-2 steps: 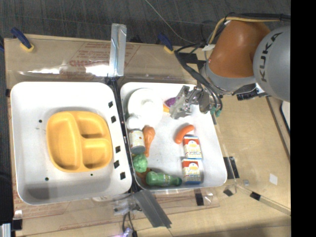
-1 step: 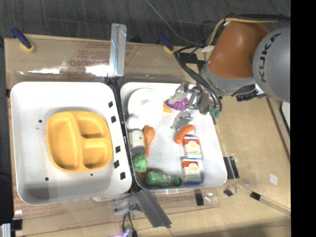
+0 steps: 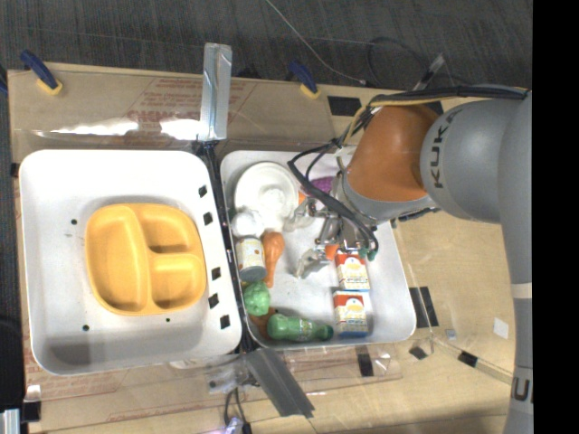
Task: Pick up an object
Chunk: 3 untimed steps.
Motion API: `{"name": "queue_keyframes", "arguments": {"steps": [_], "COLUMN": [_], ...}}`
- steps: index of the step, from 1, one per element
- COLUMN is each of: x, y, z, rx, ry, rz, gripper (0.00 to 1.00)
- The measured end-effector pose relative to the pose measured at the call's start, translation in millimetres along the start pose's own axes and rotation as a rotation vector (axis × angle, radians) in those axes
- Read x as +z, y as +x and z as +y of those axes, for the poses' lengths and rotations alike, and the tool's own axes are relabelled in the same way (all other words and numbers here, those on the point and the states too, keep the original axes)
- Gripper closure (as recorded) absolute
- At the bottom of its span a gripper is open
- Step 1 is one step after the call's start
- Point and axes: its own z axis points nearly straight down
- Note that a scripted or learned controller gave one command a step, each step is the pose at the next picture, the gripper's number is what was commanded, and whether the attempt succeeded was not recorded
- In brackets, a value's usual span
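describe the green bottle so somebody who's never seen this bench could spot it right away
Look in the right bin, along its near wall. The green bottle lies on its side there, left of a small carton. It is the only long, dark green thing among them.

The grey arm [image 3: 479,152] comes in from the right edge of the camera view and bends down over the right bin [image 3: 398,319], its thick link lying across that bin's far right corner. The orange band [image 3: 389,156] above the wrist faces the camera, with black cables looping round its left side. Below the band the gripper [image 3: 318,259] points down toward the middle of the right bin's floor. Its metal end sits low in the bin, nearer the right wall than the left; how its jaws stand cannot be made out.
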Motion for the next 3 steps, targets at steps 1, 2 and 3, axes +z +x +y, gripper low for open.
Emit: {"name": "queue_keyframes", "arguments": {"steps": [1, 2, 3], "x": [-1.3, -1.2, -1.0], "y": [48.1, 51.2, 62.5], "z": [-38.8, -36.8, -35.5], "rx": [0.151, 0.208, 0.232], "ry": [0.0, -0.001, -0.001], "rz": [-0.001, 0.0, 0.0], "gripper": [0.0, 0.0, 0.0]}}
